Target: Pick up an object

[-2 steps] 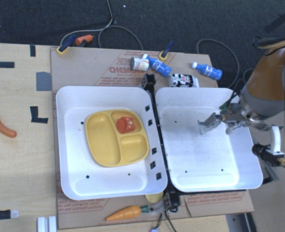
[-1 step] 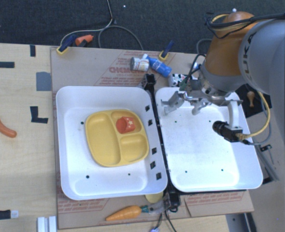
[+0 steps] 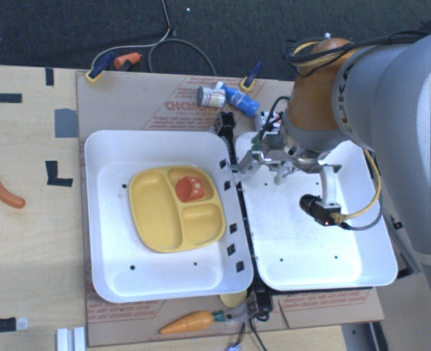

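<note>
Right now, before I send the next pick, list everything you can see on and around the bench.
Bins: 2, white, side by side on the brown board; left bin, right bin.
Divided plate: 1, yellow, in the left bin.
Tomato: 1, red, in the plate's upper compartment.
Carrot: 1, orange, on the board below the left bin.
Sausage: 1, orange-red, on the wooden bench far left.
Bottle: 1, blue and white, lying on the board above the bins.
Clamps: 2, at the board's top edge; one orange-handled, one blue.
Cable: 1, black, running up from the board.
Arm: 1, grey with orange band, from the right.
Gripper: 1, over the right bin's upper left.
</note>
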